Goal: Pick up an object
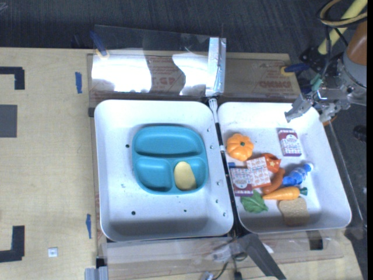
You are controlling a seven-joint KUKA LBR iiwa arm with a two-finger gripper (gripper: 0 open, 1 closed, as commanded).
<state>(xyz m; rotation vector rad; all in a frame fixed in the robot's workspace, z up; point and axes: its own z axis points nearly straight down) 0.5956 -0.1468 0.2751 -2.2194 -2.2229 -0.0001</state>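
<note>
The pile in the right bin is what I have to choose from, and nothing is picked yet. Taking the pumpkin as my mark: it sits at the pile's upper left, close to the wall shared with the left bin. Just below and right of it lie two small cartons, overlapping. Right of the pumpkin, apart from it, a maroon carton lies flat on its own. Further down-right are a carrot with its green leaf, a blue bottle, and a slice of bread at the bottom.

My pincer hangs up and right of the pumpkin, over the bin's far right corner, above the maroon carton and clear of everything. Its fingers look spread and nothing sits between them, so I hold nothing.

I judge the task barely begun: choosing, descending, closing and lifting all remain. The maroon carton is nearest and stands alone.

Well left of the pumpkin, a blue tray holds a yellow lemon.
</note>
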